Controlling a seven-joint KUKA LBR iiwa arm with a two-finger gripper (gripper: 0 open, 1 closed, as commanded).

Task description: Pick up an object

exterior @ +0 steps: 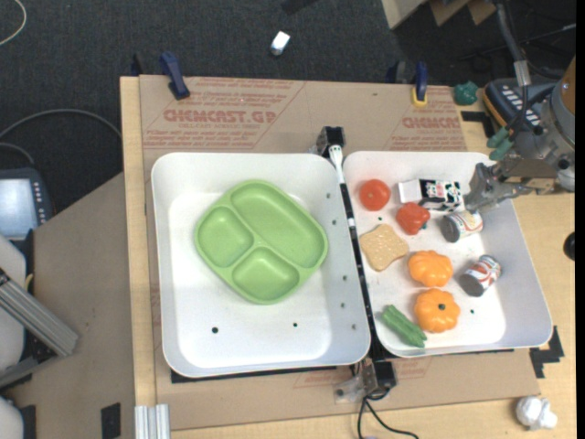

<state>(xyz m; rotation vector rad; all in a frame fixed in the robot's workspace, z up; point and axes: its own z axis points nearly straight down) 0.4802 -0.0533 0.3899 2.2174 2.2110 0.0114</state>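
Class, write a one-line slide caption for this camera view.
Gripper hovers over toy food in the right bin; green divided plate sits in the left bin.

The right bin (526, 327) holds the pickable things. A red tomato (373, 194) lies at its far left, with a red pepper (412, 217) just beside it and a slice of toast (383, 246) nearer. An orange (430, 268) sits mid-bin, an orange pumpkin (436, 310) nearer still, and a green pod (403, 326) at the near left. A small carton (438, 191) lies far, and two little cans (460, 225) (478, 277) lie tipped toward the right.

"CHEMCAST GP" on brown board (228, 108)
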